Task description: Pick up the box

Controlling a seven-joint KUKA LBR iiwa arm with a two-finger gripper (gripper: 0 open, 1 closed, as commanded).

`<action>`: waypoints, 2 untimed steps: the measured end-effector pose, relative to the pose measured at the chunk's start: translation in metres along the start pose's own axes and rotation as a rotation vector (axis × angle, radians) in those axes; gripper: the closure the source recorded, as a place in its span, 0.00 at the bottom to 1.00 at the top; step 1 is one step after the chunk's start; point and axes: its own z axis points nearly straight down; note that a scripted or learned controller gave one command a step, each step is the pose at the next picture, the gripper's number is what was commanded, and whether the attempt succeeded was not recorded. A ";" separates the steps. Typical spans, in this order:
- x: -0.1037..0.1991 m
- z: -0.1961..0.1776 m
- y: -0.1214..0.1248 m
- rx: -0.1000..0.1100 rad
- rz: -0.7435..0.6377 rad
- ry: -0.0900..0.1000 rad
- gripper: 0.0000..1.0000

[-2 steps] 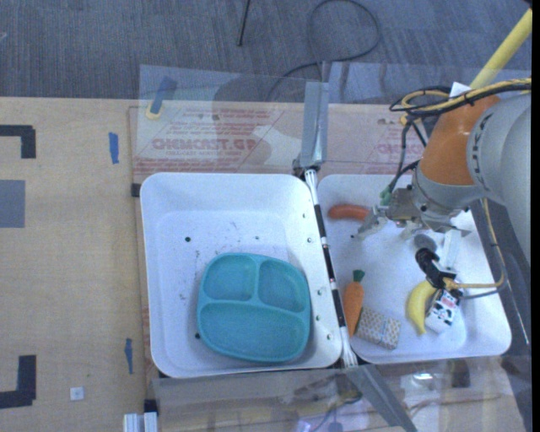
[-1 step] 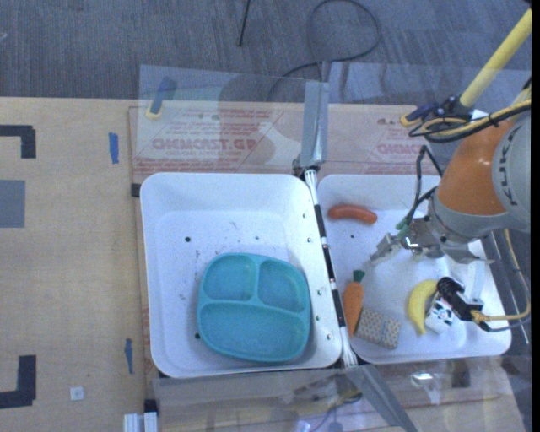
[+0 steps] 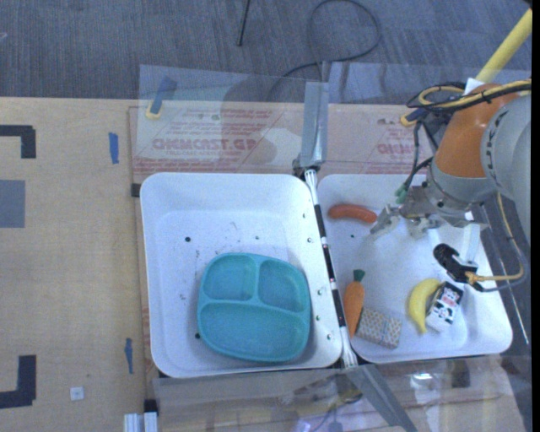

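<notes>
Nearest, by the front wall of the right bin [image 3: 388, 261]: the box [image 3: 378, 329], small, tan and speckled, flat on the bin floor, with nothing gripping it. Just beside it on the view's left: a toy carrot [image 3: 353, 305], green top toward the back, close along the bin's left wall. On the box's other side: a banana [image 3: 419, 305], curved, and hard against it a black-and-white carton [image 3: 445, 305], print too small to read.

In the left bin [image 3: 160, 202], toward the front: a teal divided plate [image 3: 253, 308] with three compartments.

Farther back in the right bin: the tool [image 3: 403, 218], low over the bin floor and well apart from the box. Holding nothing that can be seen; whether wide or narrow, cannot tell. Just to the view's left of the tool: a red sausage [image 3: 352, 213], crosswise near the back wall.

Behind both bins, on the desk [image 3: 67, 253]: a clear sheet [image 3: 211, 143] with reddish lettering, seemingly "CHEMCAST", the rest too faint to make out. Also on the desk: a strip of blue tape [image 3: 113, 148].

Farthest: grey floor [image 3: 126, 34], with a dark cable [image 3: 245, 21] across it.
</notes>
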 end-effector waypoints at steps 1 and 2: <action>0.029 0.001 -0.048 -0.030 -0.132 -0.014 0.00; 0.059 0.002 -0.111 -0.033 -0.298 -0.016 0.00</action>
